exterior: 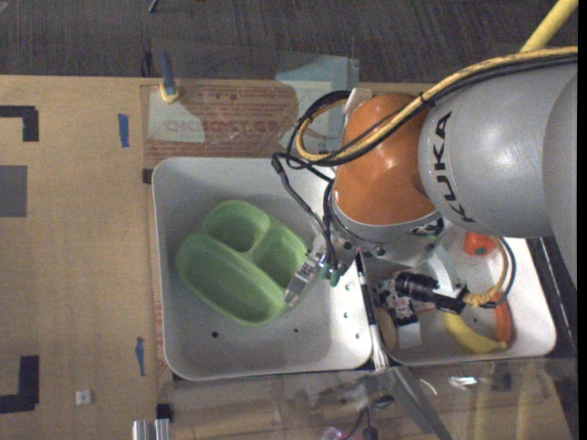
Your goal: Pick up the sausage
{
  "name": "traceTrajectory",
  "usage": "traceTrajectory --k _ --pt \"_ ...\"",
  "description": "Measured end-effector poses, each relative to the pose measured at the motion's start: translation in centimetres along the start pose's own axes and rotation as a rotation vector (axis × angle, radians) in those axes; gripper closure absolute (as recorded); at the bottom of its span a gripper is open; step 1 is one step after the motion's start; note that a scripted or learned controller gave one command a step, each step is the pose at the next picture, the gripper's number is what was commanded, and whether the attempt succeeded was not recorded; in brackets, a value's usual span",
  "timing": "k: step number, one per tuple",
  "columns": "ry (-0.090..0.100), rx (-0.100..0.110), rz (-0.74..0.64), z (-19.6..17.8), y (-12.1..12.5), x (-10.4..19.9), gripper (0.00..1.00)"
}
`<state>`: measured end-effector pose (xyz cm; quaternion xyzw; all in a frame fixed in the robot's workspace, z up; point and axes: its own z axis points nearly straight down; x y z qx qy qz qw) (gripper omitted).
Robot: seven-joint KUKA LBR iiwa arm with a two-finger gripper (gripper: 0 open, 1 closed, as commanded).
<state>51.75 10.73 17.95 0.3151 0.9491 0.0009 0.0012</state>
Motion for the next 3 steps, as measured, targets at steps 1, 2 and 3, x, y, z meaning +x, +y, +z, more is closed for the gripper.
traceTrajectory --k 1,2,3 --pt "-0.012 -0.017 -0.057 8.8 2.2 5.6 0.00" --pt "0.000 -0.001 -0.285 3.7 4.1 4.1 0.00" --pt "0.004 0.002 -0.330 6.9 5.6 8.2 0.00"
